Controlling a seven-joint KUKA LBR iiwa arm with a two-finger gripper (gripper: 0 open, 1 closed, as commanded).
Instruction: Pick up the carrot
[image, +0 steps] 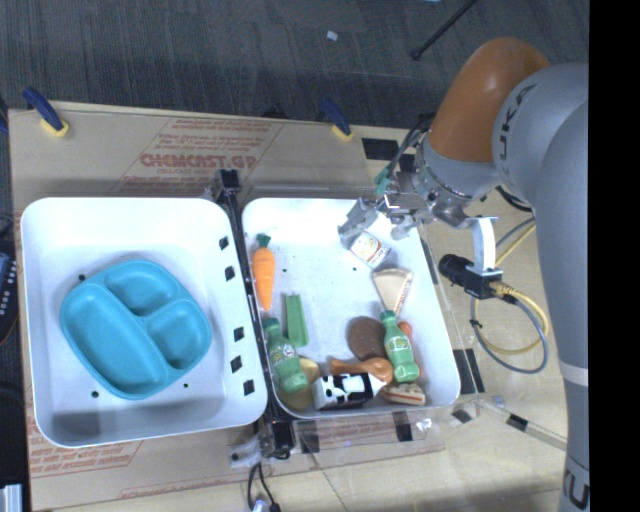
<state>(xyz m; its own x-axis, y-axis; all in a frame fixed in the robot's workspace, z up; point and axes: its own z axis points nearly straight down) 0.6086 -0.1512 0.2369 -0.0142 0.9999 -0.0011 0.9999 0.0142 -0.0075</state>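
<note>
- Over the right bin (300, 215), upper area: gripper (368, 228), fingers spread, nothing between them.
- Just below it: small pale packet (371, 249).
- Carrot (263, 273) lies by the bin's left wall, green top pointing away, well apart from gripper.
- Left bin (120, 215): blue divided plate (135, 327).
</note>
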